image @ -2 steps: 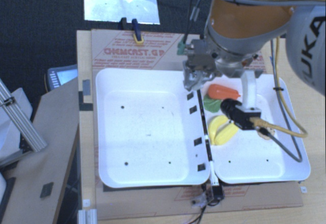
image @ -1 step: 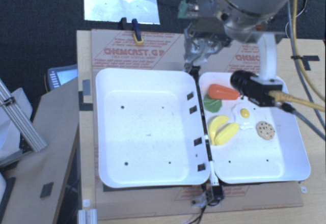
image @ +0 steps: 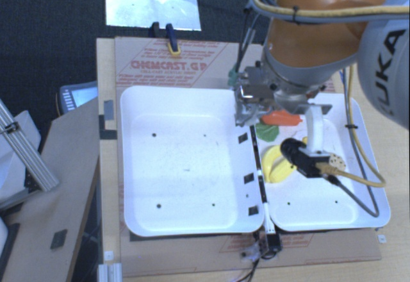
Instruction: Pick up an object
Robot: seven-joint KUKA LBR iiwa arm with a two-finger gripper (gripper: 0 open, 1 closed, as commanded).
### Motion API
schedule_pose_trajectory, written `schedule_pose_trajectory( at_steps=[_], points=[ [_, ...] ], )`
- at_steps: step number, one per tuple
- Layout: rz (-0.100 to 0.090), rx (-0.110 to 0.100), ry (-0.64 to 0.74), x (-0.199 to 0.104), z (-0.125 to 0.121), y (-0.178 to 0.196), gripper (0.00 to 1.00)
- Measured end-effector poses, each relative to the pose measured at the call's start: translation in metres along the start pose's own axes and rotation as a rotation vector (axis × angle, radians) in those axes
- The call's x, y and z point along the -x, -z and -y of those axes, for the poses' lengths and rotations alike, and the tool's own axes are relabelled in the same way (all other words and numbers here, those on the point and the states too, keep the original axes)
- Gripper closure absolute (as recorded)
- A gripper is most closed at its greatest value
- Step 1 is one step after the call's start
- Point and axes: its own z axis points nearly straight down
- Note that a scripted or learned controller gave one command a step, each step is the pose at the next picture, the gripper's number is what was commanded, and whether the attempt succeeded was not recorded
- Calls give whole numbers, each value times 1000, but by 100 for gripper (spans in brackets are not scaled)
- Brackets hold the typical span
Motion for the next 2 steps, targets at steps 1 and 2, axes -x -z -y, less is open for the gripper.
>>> schedule_pose_trajectory(
  at_steps=[1,2],
  points=[
    [-8,18,12,-33,26,72,100],
    [-10,21,12,-70,26,152,100]
  ],
)
